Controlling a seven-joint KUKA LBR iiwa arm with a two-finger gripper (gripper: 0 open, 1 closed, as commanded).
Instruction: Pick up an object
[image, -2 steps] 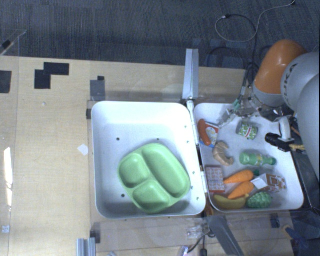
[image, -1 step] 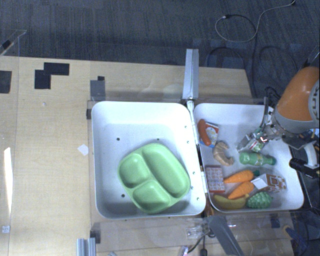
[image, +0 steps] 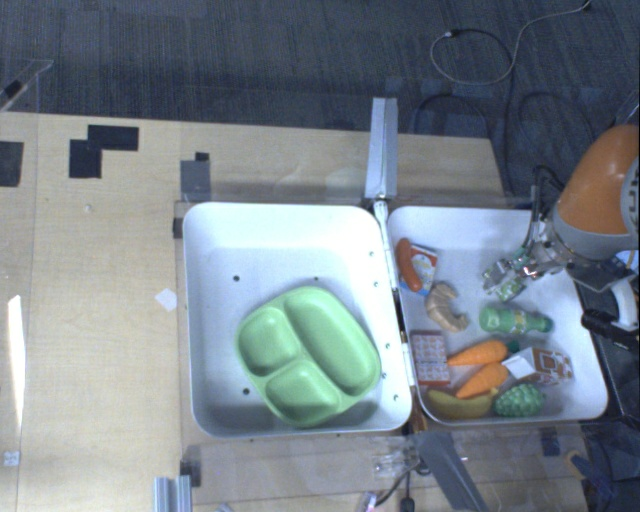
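At the near edge of my right-hand shallow white bin (image: 590, 405) lie a yellow plastic banana (image: 458, 404) and, right of it, a green bumpy bunch of toy grapes (image: 519, 400). Just behind them sit two orange toy carrots (image: 478, 354), one above the other, both pointing left. Left of the carrots, a small flat pink checked packet (image: 429, 358) lies against the divider. Right of the carrots is a small brown-and-white printed carton (image: 550, 365).

Behind this group, a green plastic bottle (image: 514, 321) lies on its side. Left of it is a tan lumpy toy shaped like a bread piece (image: 446, 308). Farther back, by the divider, is a red-and-white wrapped toy sausage (image: 413, 263).

My hand (image: 512, 275) is over the far right part of this bin, just behind the green bottle, apart from it. It appears as metallic fingers (image: 500, 270) with some green between or beneath them; I cannot tell whether the fingers are spread or pressed together, or whether anything is gripped. My grey arm with the orange band (image: 600, 195) enters from the right.

In the left-hand shallow white bin (image: 215, 240), a light green three-compartment plastic tray (image: 308, 355) lies tilted toward the near right corner. Both bins rest on the pale wooden bench (image: 90, 300).
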